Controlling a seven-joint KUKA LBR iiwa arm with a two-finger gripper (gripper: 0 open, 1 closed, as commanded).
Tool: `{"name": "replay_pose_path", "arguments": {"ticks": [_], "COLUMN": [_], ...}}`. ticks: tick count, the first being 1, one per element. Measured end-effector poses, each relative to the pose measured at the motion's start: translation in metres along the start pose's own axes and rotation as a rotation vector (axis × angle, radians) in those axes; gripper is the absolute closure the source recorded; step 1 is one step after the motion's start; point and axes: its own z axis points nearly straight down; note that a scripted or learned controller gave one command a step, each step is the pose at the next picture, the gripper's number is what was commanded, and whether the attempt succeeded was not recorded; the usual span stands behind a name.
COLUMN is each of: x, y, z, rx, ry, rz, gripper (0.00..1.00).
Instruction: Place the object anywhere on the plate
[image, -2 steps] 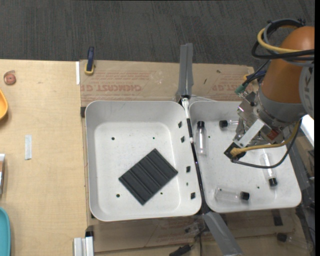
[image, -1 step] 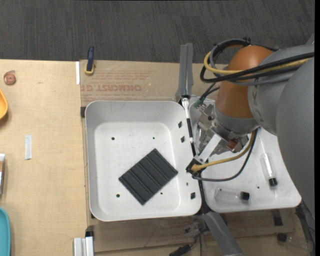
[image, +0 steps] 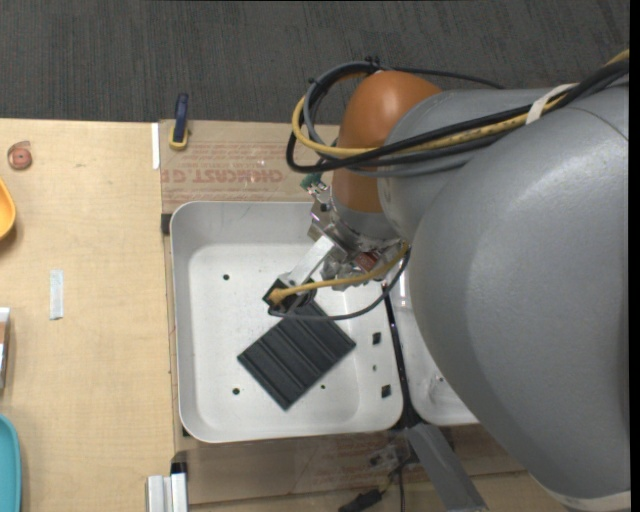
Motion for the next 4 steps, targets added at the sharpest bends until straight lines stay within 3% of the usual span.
{"name": "replay_pose_path", "arguments": {"ticks": [1, 2, 3, 4], "x": [0.0, 0.076, 0.075, 0.075], "y": [0.0, 0.025, 0.028, 0.028], "z": [0.0, -0.085, -0.094, -0.093], "rx": [0.0, -0.001, -0.004, -0.004], "ry": [0.0, 0.005, 0.004, 0.003], "rz": [0.0, 0.518, 0.523, 0.523], "gripper": [0.0, 0.0, 1.0, 0.0]}}
